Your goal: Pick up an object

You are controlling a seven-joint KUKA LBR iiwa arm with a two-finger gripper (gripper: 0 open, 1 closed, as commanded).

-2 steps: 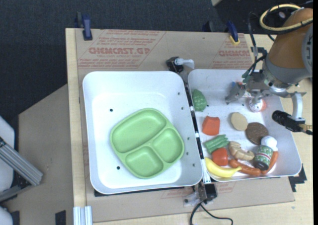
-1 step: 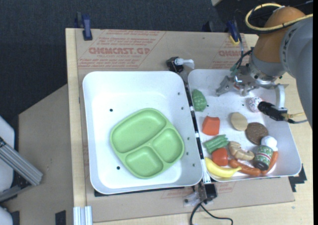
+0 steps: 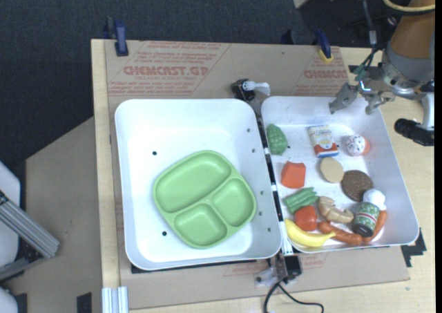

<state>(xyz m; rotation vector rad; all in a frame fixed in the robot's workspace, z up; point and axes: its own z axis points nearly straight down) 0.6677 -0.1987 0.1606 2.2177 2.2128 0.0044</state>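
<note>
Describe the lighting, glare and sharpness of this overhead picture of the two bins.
Camera view: even, soft light with faint shadows; the white right bin and left bin look bright, near washed out at the rims; the green tray shows mild sheen; the small toy foods are slightly soft; the pincer at upper right is a little blurred.

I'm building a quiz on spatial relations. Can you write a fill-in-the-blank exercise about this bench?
1. The green three-compartment plastic tray lies in the ___ white bin.
2. The yellow toy banana lies in the right white bin near its ___ edge.
3. The two-finger gripper hovers over the right bin's ___ edge.

Missing words: left; front; far
</note>
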